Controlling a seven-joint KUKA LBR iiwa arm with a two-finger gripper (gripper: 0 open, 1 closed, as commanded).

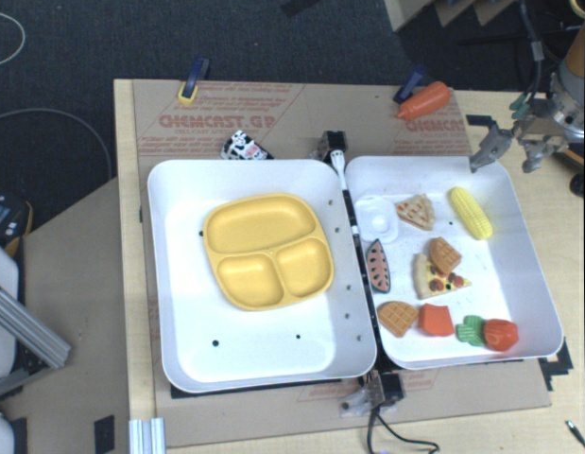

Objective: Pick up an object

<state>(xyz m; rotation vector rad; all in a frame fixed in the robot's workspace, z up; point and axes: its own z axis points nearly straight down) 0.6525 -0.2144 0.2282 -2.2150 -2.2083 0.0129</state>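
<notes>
1. Corn cob [471, 212]: yellow, in the far right part of the right bin [533, 253], nearest of the toy foods to the end effector; long axis slanted, running from the bin's far wall toward its right rim.
2. Direction to the end effector [507, 149]: up and slightly right of the cob in the picture, over the bin's far right corner, apart from the cob and from every other item.
3. End effector state: two fingers splayed wide, one fingertip [481, 159] over the far rim, nothing between them.
4. Judged demand of the coming move: short travel toward the near side and a little left, then descent; closing line best set across the cob's long axis, not along it.
5. Neighbours, outward from the cob: waffle wedge [416, 212] to its left, pizza slice [438, 274] nearer the camera, well apart from the fingers.
6. Farther alternatives: watermelon slice [377, 266], red block [437, 321], tomato [500, 334] along the near side.
7. Left bin [179, 282]: yellow divided plate [267, 251], far from the end effector.
8. Counter [141, 121]: orange carrot [424, 100] lying outside the bins.
</notes>
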